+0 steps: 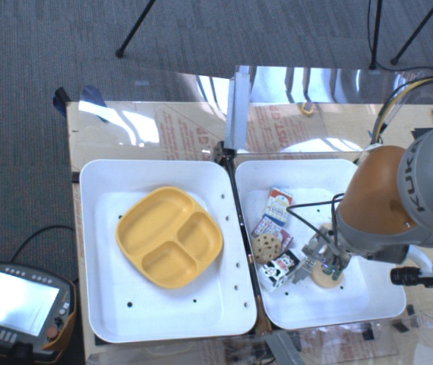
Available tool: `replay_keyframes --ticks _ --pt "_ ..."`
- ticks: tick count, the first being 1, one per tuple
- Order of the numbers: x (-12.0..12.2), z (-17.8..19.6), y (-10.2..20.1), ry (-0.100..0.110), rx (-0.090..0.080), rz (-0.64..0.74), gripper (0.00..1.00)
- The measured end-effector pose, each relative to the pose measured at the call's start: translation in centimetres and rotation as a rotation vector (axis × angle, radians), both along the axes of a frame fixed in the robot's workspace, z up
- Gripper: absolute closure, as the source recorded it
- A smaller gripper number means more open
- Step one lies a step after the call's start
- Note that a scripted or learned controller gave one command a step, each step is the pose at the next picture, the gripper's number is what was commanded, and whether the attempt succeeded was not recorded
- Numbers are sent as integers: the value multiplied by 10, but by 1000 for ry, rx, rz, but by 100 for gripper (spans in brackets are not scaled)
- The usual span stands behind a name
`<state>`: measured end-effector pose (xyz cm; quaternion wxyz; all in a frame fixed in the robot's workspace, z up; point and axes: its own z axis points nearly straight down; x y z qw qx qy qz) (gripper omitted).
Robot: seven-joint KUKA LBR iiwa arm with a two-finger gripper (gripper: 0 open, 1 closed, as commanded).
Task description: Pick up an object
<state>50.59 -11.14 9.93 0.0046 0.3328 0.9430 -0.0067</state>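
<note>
Low over the right bin (pixel 384 299), the gripper (pixel 324 263) hovers at a tan disc (pixel 325 277), just right of a cow-print box (pixel 281 268) and a cookie (pixel 266 246). How far it is open, I cannot tell. Crowded neighbours could get nudged, spoiling the grasp.
</note>
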Motion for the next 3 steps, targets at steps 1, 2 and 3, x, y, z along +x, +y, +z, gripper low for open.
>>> replay_keyframes --ticks 1,2,3 --pt "8 -5 6 -10 -9 390 100" --pt "43 90 72 5 13 674 100" --pt "-23 87 110 12 14 980 100"
